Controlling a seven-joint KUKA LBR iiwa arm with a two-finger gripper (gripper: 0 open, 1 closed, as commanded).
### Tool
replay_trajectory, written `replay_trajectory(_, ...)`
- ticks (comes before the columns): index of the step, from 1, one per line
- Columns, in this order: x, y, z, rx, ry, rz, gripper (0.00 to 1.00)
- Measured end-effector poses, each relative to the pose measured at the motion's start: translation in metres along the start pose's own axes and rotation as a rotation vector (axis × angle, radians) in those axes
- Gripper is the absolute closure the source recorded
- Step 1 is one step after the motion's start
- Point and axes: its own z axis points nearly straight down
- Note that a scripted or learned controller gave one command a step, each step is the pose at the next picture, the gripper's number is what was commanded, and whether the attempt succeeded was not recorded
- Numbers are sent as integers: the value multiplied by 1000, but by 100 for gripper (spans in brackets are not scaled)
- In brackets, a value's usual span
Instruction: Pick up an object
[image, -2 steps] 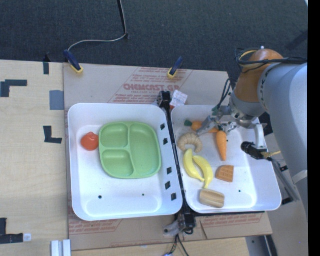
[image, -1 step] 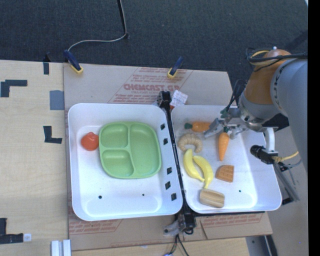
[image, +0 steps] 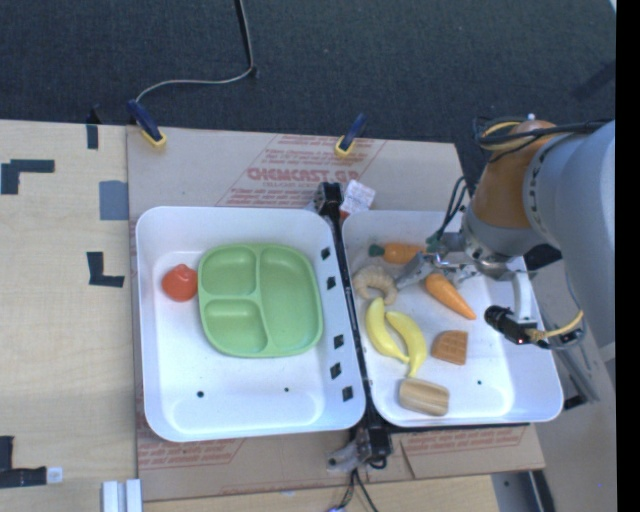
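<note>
The arm is reaching in over the right bin (image: 500, 395) w/ its claw (image: 418, 268) hanging low among the toy food. The claw fingers are pointing left toward the bin divider, and they're looking narrowly parted, w/ nothing visibly between them, so no hold as of now.

Taking the claw as landmark: the carrot (image: 448, 295) is lying just right of and below the tips, nearly touching, its long axis running diagonally from upper left down to lower right, pointed end away from the claw. A second orange piece (image: 402, 252) is sitting just above the tips. The pale ring-shaped piece, prob. a bagel or pastry, (image: 375, 282) is lying just left of the tips, by the divider. The two bananas (image: 395, 333) are lying below the claw, long axes roughly top-to-bottom w/ a slight slant. Further below are the waffle-like square (image: 450, 347) and the bread roll (image: 423, 397).

Well to the left of the claw, in the left bin (image: 240, 410), the green divided plate (image: 260, 298) and a red tomato-like piece (image: 180, 283) are sitting; too far to matter here.

Judgement: carrot is the nearest candidate, but its axis is lying almost along the fingers' line, so the claw is likely needing a wrist turn to close across the narrow width rather than end to end.
</note>
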Motion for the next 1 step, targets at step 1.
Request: replay_trajectory(1,0,1,-10,-3,-2,0,100)
